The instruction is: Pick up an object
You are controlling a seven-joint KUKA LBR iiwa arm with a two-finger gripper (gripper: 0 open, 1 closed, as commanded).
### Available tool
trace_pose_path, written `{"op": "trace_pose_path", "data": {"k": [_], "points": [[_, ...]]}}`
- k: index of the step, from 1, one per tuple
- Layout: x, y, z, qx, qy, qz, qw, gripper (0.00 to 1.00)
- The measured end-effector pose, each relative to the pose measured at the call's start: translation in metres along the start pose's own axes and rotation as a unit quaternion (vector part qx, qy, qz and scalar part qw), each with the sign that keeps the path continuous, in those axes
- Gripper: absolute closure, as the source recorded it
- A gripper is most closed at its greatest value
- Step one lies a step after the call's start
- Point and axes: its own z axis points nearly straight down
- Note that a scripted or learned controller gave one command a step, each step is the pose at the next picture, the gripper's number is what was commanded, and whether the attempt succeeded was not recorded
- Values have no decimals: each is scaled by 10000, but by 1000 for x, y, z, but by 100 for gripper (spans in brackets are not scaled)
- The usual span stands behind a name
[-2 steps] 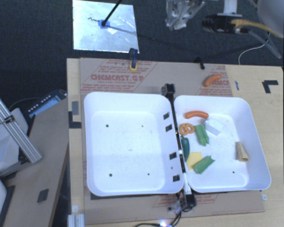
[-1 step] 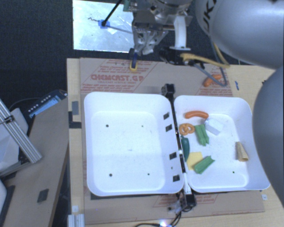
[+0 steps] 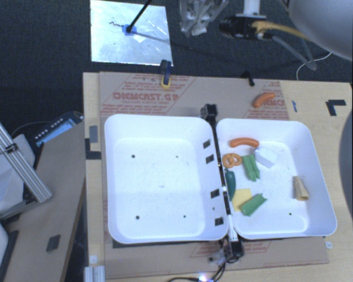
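We count eight small objects in the right white plastic bin (image 3: 317, 182), clustered toward its left half: one orange sausage-shaped piece (image 3: 244, 142), one orange pretzel-shaped piece (image 3: 231, 161), one white block (image 3: 265, 158), three green pieces (image 3: 251, 167) (image 3: 230, 180) (image 3: 253, 204), one yellow wedge (image 3: 241, 198) and one tan cone-like piece (image 3: 300, 188). A second orange sausage shape (image 3: 263, 99) lies on the tabletop (image 3: 309, 99) beyond the bins. The left white bin (image 3: 118, 165) sits just beside its twin. The gripper (image 3: 197, 15) hangs above the far edge; we cannot tell how its fingers stand.
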Motion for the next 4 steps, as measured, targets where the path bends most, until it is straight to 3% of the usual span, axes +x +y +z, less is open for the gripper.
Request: {"op": "trace_pose_path", "data": {"k": [2,3,4], "points": [[-118,0,5,47,-21,48,10000,100],[-219,-1,5,43,-35,72,10000,100],[-157,-3,159,129,-7,-12,9999,100]]}}
